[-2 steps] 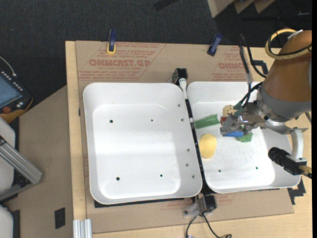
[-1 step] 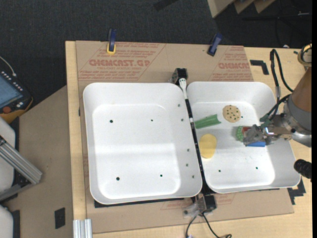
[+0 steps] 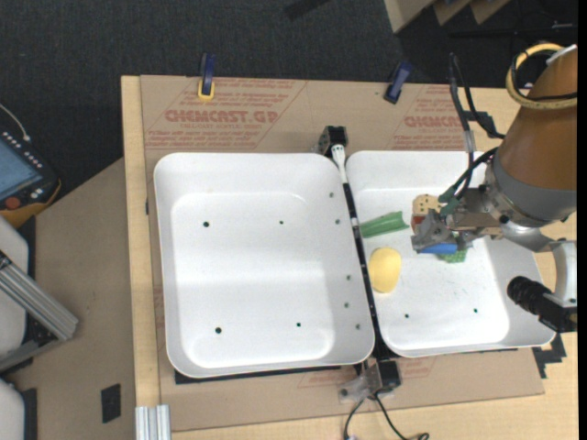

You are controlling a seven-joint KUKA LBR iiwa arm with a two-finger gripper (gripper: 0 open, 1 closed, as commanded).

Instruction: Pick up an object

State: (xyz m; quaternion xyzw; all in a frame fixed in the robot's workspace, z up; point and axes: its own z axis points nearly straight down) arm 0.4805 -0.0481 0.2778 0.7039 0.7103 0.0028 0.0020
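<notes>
My gripper (image 3: pixel 435 235) hangs low over the middle of the right bin (image 3: pixel 477 324), reaching in from the right under the orange-banded wrist (image 3: pixel 546 122). Directly beneath it lie a small blue object (image 3: pixel 441 249) and a green piece (image 3: pixel 456 256), partly covered by the gripper. A tan block with dark spots (image 3: pixel 423 207) sits just behind it. A green cylinder (image 3: pixel 383 224) lies to the left near the bin divider. A yellow lemon-shaped object (image 3: pixel 384 269) rests in front of that.
The left bin (image 3: pixel 248 333) stands beside the right one on a cardboard sheet (image 3: pixel 238 108) held by clips. A black cable (image 3: pixel 468 117) runs along the arm. A black part (image 3: pixel 537 301) juts over the right bin's near right corner.
</notes>
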